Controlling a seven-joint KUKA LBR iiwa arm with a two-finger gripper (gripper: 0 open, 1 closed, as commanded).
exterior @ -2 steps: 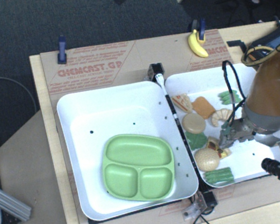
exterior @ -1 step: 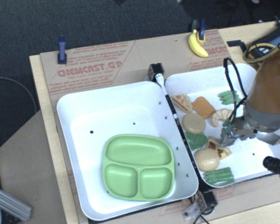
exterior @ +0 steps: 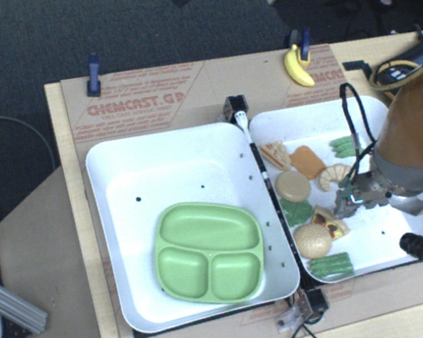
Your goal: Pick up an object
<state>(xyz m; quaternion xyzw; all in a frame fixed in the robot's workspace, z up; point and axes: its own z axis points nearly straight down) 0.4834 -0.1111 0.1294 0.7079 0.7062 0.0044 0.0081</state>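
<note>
Gripper (exterior: 345,202) sits low in the right bin (exterior: 388,250), among toy food (exterior: 313,242); finger state cannot be determined.

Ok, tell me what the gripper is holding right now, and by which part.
It cannot be told. The gripper sits low in the right white bin among the food items, beside a small tan and dark piece, but no hold shows.

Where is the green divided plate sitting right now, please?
The green divided plate lies in the left white bin, toward its front, beside the divider shared with the right bin.
</note>
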